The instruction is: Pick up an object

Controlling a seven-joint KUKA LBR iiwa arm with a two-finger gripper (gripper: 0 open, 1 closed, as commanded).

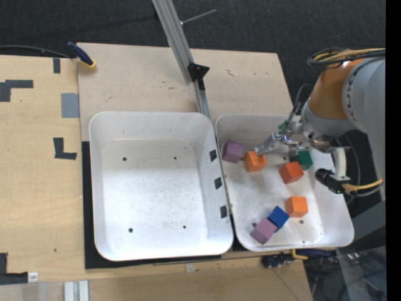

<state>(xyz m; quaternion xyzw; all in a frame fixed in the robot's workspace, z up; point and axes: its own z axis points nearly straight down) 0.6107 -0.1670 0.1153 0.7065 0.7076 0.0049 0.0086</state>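
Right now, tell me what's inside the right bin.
In the right bin: two purple blocks, three orange ones, one blue and one green. The arm covers the bin's upper right corner.

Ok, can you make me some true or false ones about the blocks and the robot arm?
1. All the blocks lie in the right bin. True.
2. The blue block sits in the left bin. False: it is in the right bin, touching a purple block.
3. There are two purple blocks. True: the other purple block lies near the wall between the bins.
4. The gripper hangs over the left bin. False: it is over the right bin, close to an orange block.
5. The green block lies next to the blue block. False: it lies beside the red-orange block, near the arm.
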